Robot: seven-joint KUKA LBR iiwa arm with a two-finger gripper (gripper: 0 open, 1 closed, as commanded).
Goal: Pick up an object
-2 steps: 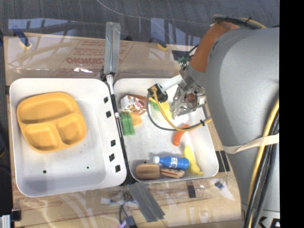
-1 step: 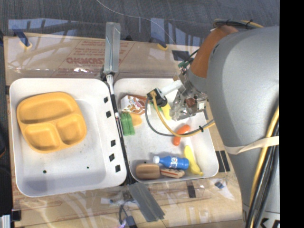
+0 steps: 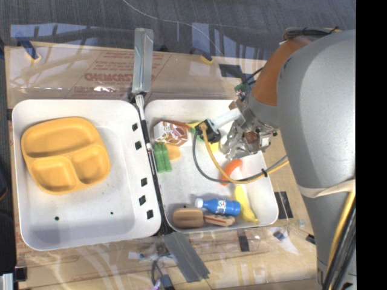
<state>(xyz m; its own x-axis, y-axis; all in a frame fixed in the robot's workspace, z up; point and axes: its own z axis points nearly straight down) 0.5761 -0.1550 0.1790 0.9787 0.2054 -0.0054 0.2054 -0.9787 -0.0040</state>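
Gripper (image 3: 237, 145) over right bin (image 3: 181, 193); grip state cannot be told. Carrot (image 3: 232, 167) just below it, bottle (image 3: 219, 206) and banana (image 3: 244, 203) further below. Yellow tray (image 3: 63, 154) well left, in left bin (image 3: 72, 222). Bins on cardboard-covered bench (image 3: 91, 65); dark carpet (image 3: 72, 2) beyond.

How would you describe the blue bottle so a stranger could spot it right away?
Look in the right bin, the one the arm reaches into, along its near wall. The blue bottle lies on its side there, between a brown wooden block and a yellow banana. It is the bin's sole blue item, white-capped.
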